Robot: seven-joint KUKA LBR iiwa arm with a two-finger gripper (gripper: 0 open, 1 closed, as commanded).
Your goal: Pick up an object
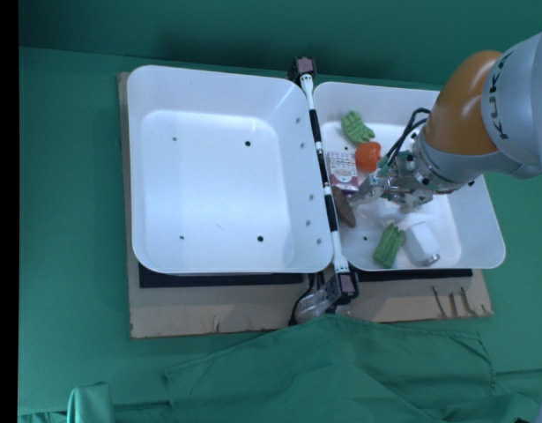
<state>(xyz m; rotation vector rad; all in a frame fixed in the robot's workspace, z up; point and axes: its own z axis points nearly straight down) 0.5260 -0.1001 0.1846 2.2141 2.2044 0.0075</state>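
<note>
Hiding part of the right white bin [482, 236], the gripper [381, 190] hangs low; I cannot tell its grip. Green toys [388, 246] lie inside.

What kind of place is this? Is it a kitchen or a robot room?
Probably a robot test lab, not a kitchen. A grey and orange robot arm reaches over two white bins on a bench draped in green cloth. The right bin holds small toy-like bits, such as a green block.
</note>
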